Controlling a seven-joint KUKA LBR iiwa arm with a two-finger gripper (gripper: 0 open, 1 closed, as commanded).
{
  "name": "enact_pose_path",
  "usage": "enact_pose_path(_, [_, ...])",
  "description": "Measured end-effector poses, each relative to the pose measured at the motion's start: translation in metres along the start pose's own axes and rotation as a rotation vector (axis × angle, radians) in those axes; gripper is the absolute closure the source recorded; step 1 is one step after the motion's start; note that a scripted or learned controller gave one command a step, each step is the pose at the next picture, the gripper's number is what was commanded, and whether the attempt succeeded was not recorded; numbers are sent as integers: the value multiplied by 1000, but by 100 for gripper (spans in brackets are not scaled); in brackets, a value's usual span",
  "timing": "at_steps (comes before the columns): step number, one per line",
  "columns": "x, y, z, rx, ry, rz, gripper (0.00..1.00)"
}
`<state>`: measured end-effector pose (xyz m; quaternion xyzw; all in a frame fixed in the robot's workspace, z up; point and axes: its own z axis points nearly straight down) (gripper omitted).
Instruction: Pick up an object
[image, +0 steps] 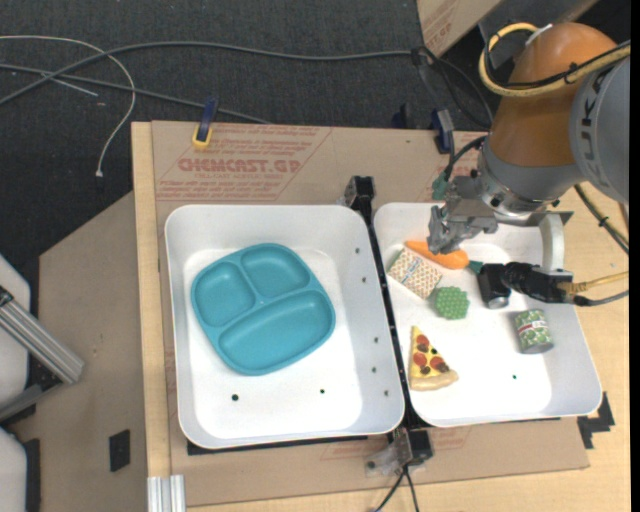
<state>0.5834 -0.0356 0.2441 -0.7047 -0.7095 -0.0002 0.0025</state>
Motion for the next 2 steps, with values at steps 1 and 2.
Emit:
enact_pose_path(1, [55,3,15,1,0,1,100])
enact_pose_path(2, [111,-4,27,1,-1,1,100])
